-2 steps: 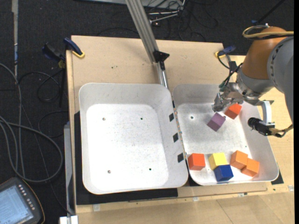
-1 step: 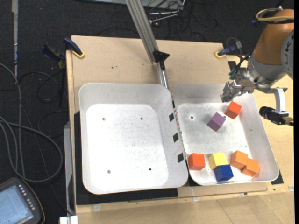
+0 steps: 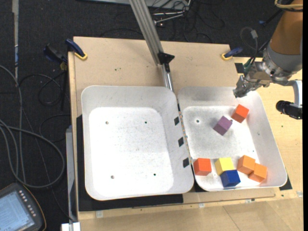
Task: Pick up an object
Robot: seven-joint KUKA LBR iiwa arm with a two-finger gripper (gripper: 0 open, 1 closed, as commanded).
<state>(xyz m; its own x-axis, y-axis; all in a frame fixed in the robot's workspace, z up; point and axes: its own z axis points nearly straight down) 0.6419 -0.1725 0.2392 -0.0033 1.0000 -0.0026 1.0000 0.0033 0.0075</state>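
Hovering over the right bin [image 3: 269, 129] — end effector [image 3: 242, 89] blurred, grip state unreadable.

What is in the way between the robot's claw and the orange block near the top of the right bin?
Nothing visible is. The gripper hangs over the right white bin's upper rim, and the small orange cube lies just below it with bare bin floor between. The purple cube sits off to the cube's lower left.
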